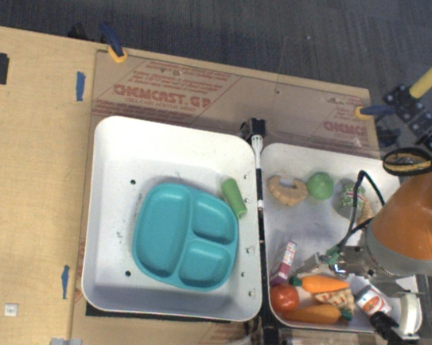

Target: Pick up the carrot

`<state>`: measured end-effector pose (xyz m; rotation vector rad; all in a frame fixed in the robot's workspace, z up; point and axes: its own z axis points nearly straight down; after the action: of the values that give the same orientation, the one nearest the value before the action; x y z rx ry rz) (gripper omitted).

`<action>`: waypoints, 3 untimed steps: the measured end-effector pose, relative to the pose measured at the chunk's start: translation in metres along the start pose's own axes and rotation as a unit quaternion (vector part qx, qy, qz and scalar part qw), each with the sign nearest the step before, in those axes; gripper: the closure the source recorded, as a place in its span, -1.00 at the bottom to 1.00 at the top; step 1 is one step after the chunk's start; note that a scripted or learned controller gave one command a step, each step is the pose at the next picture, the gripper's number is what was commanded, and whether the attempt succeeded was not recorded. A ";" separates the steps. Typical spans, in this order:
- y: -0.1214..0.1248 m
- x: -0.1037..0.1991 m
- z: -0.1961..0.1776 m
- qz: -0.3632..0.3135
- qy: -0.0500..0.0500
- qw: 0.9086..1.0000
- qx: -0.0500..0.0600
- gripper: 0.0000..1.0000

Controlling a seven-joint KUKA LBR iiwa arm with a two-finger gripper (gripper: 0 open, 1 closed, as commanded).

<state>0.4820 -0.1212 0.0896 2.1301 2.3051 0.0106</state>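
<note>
The gripper (338,268) sat just above the carrot (325,285); I cannot tell its state. A tomato (284,297) and a sausage (312,312) crowded the carrot.

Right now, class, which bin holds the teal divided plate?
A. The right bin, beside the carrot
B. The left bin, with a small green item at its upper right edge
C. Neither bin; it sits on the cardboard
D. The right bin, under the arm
B: the teal divided plate lies in the left bin with a small green item at its corner, while the carrot lies in the right bin.
</note>
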 end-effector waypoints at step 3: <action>0.046 0.033 -0.116 -0.228 -0.002 0.974 -0.001 1.00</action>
<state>0.5247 -0.0854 0.2063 1.5453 2.7240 0.0077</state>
